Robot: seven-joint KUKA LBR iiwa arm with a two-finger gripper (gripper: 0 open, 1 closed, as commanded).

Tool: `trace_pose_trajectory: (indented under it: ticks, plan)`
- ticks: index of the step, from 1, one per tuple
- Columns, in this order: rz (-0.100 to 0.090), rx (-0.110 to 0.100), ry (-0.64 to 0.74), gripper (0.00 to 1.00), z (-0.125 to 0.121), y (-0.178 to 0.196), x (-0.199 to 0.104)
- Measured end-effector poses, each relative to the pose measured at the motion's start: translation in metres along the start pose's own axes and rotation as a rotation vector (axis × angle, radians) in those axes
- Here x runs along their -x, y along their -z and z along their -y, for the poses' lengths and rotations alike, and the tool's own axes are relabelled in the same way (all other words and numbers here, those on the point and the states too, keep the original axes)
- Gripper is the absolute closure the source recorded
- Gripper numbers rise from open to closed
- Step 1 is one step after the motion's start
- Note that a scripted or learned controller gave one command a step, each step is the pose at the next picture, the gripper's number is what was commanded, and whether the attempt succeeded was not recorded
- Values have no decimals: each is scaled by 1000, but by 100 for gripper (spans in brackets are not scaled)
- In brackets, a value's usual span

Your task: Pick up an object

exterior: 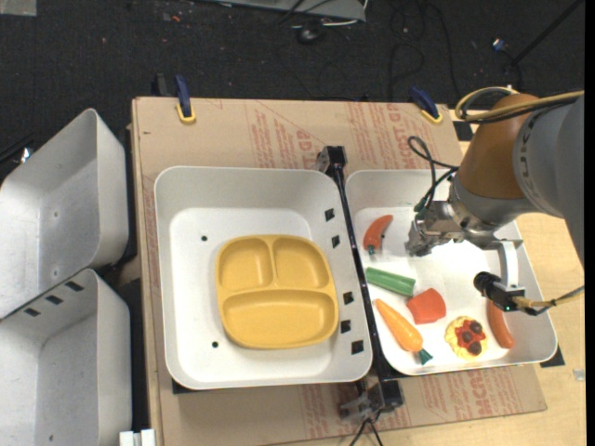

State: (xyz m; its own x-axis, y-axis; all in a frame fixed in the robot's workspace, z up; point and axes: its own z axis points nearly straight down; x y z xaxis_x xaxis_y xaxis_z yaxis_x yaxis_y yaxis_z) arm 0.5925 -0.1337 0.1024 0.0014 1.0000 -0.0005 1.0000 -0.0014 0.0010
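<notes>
Probably light, stiff and slippery, the green cylinder (390, 281) lies just below the gripper (420, 240), whose finger state I cannot tell; grasp across its narrow middle

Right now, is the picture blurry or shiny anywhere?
In the camera view, it is mostly sharp: the yellow divided plastic plate and orange toy carrot look crisp. The right white bin's floor is bright, with a soft shadow under the grey arm's hand.

The gripper (420, 240) hangs over the right bin (535, 342), just right of the red chili (376, 231). Nearer the camera from the chili lie a green block (390, 281), a carrot (400, 326) and a red wedge (427, 306) — the yellow tray (276, 291) sits left, in the other bin (186, 249).
</notes>
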Motion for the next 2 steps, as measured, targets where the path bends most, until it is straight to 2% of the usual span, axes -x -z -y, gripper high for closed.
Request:
trace_pose_trajectory:
  ticks: [2]
  plan:
    - [1,6,5,100,-2,126,-1]
